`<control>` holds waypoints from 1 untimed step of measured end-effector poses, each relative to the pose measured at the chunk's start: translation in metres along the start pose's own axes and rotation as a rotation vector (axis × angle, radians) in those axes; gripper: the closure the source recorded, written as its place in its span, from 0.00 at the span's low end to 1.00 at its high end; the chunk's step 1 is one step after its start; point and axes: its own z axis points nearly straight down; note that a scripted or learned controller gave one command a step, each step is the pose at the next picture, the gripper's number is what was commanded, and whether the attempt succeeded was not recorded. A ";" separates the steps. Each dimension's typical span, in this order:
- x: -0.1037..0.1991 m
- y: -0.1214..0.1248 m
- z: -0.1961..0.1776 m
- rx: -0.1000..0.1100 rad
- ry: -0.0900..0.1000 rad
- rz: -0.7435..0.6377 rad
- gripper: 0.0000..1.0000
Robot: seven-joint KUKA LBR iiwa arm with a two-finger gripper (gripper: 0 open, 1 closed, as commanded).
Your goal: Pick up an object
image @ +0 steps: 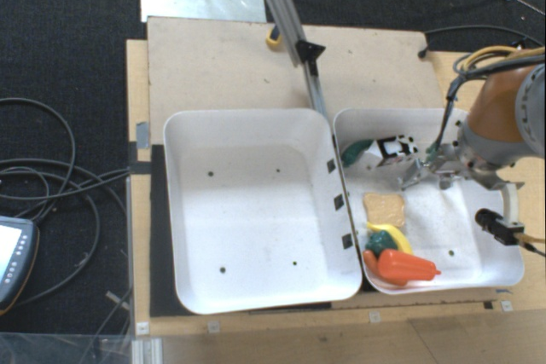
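Observation:
The right white bin [512,273] holds several objects. A dark green item [356,152] and a black-and-white toy [394,148] lie at its far left. A tan bread slice [385,208] sits mid-left. A yellow banana [390,235] and an orange carrot [408,267] lie at the near left corner. My gripper [420,173] is low inside this bin, just right of and below the black-and-white toy, above the bread slice. The grey arm with its orange band [499,102] comes in from the right. I see nothing held.
The left white bin [256,209] stands beside the right one, sharing a middle wall. A slanted grey pole [286,8] runs down from the top to the bins' far junction. Cables [51,175] and a handheld screen [13,256] lie on the floor at left.

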 end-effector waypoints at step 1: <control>0.000 0.001 -0.011 -0.004 0.000 -0.001 1.00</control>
